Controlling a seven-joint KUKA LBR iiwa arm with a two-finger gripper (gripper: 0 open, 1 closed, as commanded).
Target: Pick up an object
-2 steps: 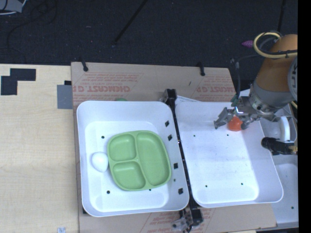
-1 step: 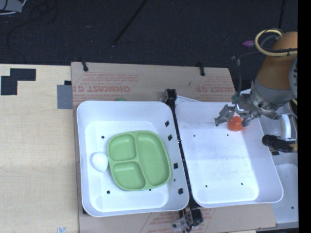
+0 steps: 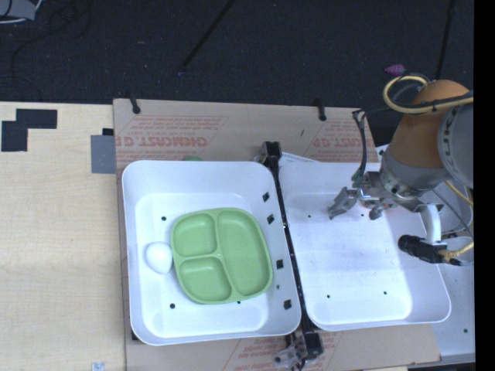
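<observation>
The left bin (image 3: pixel 139 207) holds two candidate objects: a green three-compartment tray (image 3: pixel 220 255) lying flat near the centre, and a small white egg-shaped object (image 3: pixel 158 256) touching the tray's left edge. The tray appears to be moulded plastic: stiff, light, smooth, with rounded corners and raised dividers. Its glossy surface is likely slippery, so grip the outer rim or a divider wall rather than the flat floor. The egg-shaped object is round and smooth; it is likely to roll or slip from a pinch, and it may be fragile, so close across its narrow middle with low force. The gripper (image 3: pixel 357 205) hangs over the upper part of the right bin (image 3: pixel 418 304), well apart from both objects, with its fingers spread and nothing between them.
</observation>
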